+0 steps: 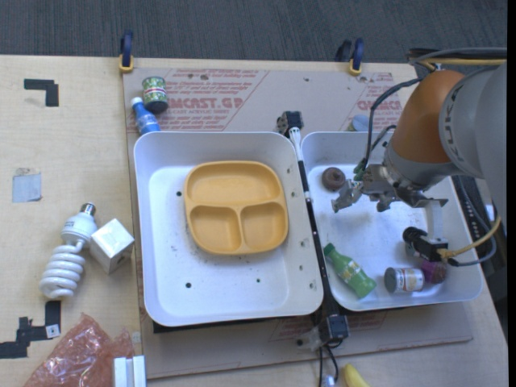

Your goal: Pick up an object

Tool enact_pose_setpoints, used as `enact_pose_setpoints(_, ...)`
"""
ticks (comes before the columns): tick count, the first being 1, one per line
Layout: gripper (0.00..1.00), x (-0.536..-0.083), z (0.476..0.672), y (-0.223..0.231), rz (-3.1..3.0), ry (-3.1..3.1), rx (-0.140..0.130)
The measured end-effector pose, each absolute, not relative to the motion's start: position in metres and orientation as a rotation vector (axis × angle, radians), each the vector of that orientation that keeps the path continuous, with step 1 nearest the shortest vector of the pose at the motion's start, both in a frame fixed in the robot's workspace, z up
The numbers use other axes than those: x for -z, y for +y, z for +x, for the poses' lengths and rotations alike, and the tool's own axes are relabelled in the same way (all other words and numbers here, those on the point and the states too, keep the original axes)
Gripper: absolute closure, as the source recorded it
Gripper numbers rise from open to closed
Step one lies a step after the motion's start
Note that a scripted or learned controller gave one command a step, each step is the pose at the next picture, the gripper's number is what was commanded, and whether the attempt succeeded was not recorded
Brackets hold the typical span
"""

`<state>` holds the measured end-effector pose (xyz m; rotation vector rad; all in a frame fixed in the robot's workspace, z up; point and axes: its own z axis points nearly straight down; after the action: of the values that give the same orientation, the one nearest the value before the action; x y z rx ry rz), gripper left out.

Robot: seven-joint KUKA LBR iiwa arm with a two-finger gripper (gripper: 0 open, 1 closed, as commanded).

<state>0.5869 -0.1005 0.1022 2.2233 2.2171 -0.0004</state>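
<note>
"CAST.G" fragment printed on brown board point(211, 101)

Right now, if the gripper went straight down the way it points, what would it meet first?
Most likely the bare white floor of the right bin. The gripper hangs between the brown round object and the green bottle, seemingly over neither, though depth is hard to judge from this slanted view.
</note>
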Motion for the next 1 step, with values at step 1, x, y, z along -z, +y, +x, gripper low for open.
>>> enact_pose_setpoints(1, 0.0, -0.0929, 0.6592, -0.1179, 2.217, 2.223, 0.0)
